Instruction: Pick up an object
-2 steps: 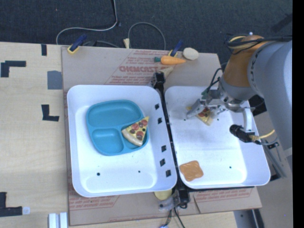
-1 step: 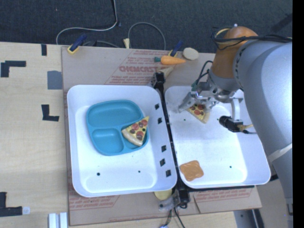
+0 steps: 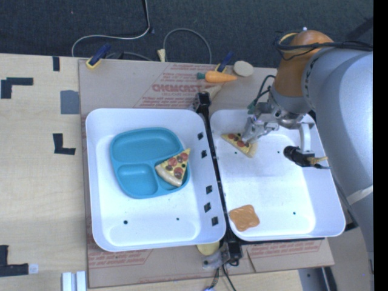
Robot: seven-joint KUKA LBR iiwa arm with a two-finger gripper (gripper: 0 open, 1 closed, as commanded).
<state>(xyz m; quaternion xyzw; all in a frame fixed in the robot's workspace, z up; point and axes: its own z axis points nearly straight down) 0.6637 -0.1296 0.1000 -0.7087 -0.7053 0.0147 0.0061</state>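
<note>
The wooden table [image 3: 36, 180] carries black tape marks at its left side and a cardboard sheet [image 3: 176, 86] under both bins. A yellow clamp [image 3: 95, 60] sits at the sheet's far left corner. The left bin [image 3: 100, 226] holds a blue divided plate [image 3: 136, 156]. A toy pizza slice [image 3: 174, 167] lies across the plate's right rim, its tip pointing toward the divider between the bins. Beyond the bins, on the cardboard, a toy carrot [image 3: 219, 76] lies beside a pale rounded object [image 3: 243, 68].

In the right bin [image 3: 315, 223] a second pizza slice [image 3: 237, 142] lies flat near the far left corner. An orange-brown flat toy [image 3: 244, 217] rests well apart from it, near the front left corner. The grey arm [image 3: 342, 102] reaches in from the right, with its orange band [image 3: 291, 71] above the wrist. Its jaws are down at the right end of the second pizza slice, at or just above it. Whether they are spread or pressed together cannot be told, nor whether they grip the slice.
</note>
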